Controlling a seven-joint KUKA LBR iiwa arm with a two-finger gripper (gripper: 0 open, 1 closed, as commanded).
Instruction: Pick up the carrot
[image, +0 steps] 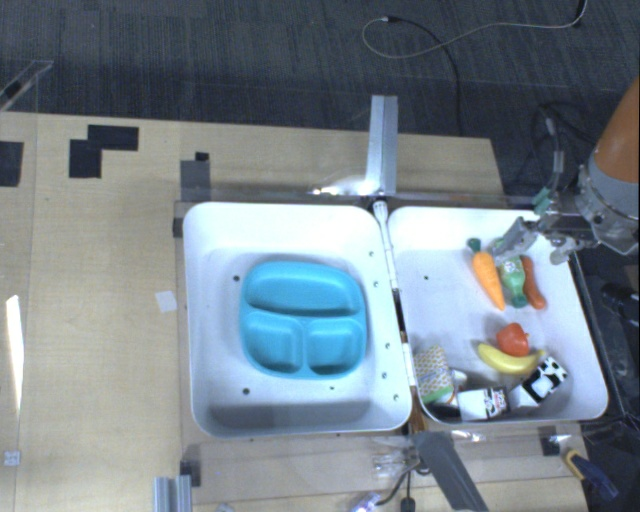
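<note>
The carrot (489, 279) is orange with a green top and lies in the upper part of the right bin (436, 250), pointing toward the front. My gripper (536, 244) hovers just right of the carrot's top, near the bin's far right corner. Its two grey fingers (513, 238) stand apart, so it is open with nothing held between them. The carrot lies free on the bin floor, to the left of the left finger.
A green item (515, 283) and a reddish sausage (535, 287) lie just right of the carrot, below the gripper. A red fruit (514, 338), a banana (507, 359), a cow-patterned piece (547, 378), a carton (490, 402) and a patterned can (432, 368) crowd the front. The left bin (210, 300) holds a blue divided plate (303, 318).
</note>
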